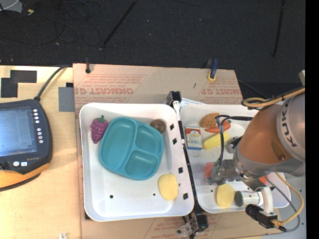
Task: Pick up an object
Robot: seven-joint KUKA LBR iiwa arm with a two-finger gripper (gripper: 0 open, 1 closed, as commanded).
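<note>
- Arm (271, 138) comes in from the right and covers most of the right bin's (199, 203) far-right part; orange band faces the camera.
- Hand (219, 172) sits low inside the right bin, near its middle; the wrist hides the tips, so cannot tell its state or whether it has anything.
- A small red item (209, 169) shows just left of the hand, touching or nearly so; too small to identify.
- Near side of the hand: a yellow lump (225, 195) by the bin's near wall, with a white-and-grey cylinder (250, 198) just right of it.
- Far side of the hand: a banana (215, 141), a small carton (193, 138) left of it, and further back an orange-brown round piece (210, 119) with a red bit beside it.
- Left bin (94, 193), left of the hand: teal divided plate (132, 147) in the middle, purple grapes (98, 128) at its left edge, a brown round item (158, 125) at its far-right corner, a yellow lemon-like piece (168, 186) near its near-right corner.
- Both bins rest on cardboard (124, 86) on the surface; a pendant (21, 136) lies well to the left.
</note>
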